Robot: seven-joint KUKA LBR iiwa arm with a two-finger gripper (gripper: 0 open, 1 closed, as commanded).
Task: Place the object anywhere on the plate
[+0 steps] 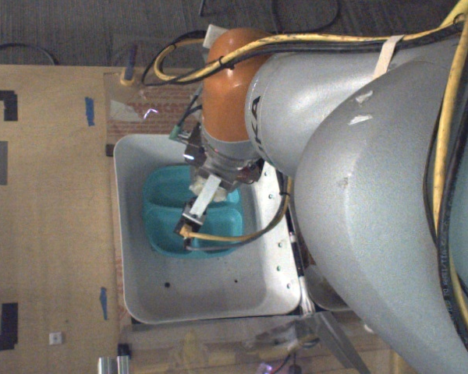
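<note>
A teal plate [161,209] with a raised divider lies in the upper left part of the white bin [195,287]. My gripper [218,174] hangs straight over the plate's right half, below the orange band of the wrist. The wrist and its fittings cover the gripper from above, along with the plate's right part. On the part of the plate that shows I see no loose object. Whether anything sits between the fingers is hidden.
The grey arm [374,170] covers the whole right half of the view, including the bin's right wall. To the left, the brown bench top [47,209] carries black corner marks and blue tape strips. Cables [304,2] lie on the dark floor at the top.
</note>
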